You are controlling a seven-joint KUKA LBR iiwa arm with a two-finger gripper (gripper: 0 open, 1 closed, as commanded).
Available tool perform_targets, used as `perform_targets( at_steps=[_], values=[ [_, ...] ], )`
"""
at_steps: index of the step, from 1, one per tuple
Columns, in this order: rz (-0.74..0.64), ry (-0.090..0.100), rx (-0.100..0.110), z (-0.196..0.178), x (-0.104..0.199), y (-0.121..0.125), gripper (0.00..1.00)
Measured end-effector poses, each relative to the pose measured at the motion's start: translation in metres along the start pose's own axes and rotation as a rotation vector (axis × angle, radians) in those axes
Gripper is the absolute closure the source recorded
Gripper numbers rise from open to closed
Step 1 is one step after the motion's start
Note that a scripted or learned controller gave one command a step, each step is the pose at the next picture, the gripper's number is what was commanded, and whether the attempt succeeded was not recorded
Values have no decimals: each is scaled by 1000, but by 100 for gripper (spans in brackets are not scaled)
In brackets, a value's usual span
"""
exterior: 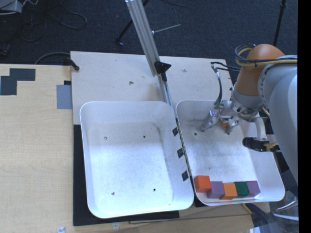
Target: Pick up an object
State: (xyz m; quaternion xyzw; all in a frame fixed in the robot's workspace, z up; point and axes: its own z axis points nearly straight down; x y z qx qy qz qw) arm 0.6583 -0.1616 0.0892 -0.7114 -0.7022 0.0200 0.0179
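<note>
From my station I see the grey arm with its glossy orange band reaching in from the right, its metal two-finger gripper (pixel 219 121) hanging over the far part of the right shallow white plastic bin (pixel 272 191). A small orange-red thing shows at the gripper, but I cannot tell whether it sits between the fingers, nor whether they are spread or closed.

Along the near wall of that bin lies a row of small blocks, touching one another: an orange cube (pixel 202 183), a purple block (pixel 215 190), a lighter orange block (pixel 230 190), a green block (pixel 242 188) and a second purple block (pixel 252 187).

The left white bin (pixel 90 130) has a smooth, lightly speckled floor. A ribbed aluminium bar (pixel 144 32) slants up from between the bins.
</note>
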Motion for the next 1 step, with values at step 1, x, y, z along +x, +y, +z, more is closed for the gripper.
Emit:
perform_targets(
  at_steps=[1],
  values=[
    [-10,1,-56,-65,-26,-23,0]
  ],
)
